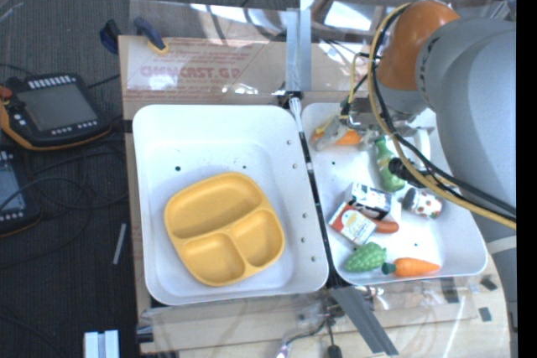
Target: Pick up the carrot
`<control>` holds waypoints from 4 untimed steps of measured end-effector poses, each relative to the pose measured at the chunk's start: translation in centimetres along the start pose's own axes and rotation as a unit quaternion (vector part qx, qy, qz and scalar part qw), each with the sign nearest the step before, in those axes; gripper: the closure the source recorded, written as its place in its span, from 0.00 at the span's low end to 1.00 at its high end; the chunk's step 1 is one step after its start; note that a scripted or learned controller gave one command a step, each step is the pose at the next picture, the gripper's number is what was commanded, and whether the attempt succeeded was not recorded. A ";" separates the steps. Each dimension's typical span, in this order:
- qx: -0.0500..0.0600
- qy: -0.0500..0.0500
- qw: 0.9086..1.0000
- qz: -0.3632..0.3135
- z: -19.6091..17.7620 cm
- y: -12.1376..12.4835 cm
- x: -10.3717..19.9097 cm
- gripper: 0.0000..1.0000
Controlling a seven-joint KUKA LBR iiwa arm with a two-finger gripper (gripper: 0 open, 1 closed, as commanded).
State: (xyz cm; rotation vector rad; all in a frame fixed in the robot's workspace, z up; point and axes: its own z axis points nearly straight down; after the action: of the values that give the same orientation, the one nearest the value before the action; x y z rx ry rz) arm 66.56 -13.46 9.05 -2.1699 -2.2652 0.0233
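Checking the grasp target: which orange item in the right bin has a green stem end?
The carrot at the bin's near edge, beside the green grapes; the orange piece by the gripper lacks one.

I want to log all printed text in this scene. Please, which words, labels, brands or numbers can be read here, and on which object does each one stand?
Red lettering on the cardboard sheet behind the left bin: too blurred and glared over to read with confidence.
Print on the small carton in the right bin: too small to read.
Screen and keys of the handheld pendant at the left: nothing readable.
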 end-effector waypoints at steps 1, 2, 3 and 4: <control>0.010 -0.003 1.000 0.003 -0.6 -0.6 -0.7 1.00; 0.004 -0.003 1.000 0.002 -0.8 -0.3 -0.4 0.00; 0.009 -0.003 1.000 0.002 -1.6 -0.5 -0.5 1.00; 0.006 -0.004 1.000 0.002 -1.7 -0.4 -0.5 0.00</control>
State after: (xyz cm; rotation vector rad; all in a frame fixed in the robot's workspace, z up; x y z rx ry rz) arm 66.25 -13.96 10.79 -2.1719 -2.2598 0.0462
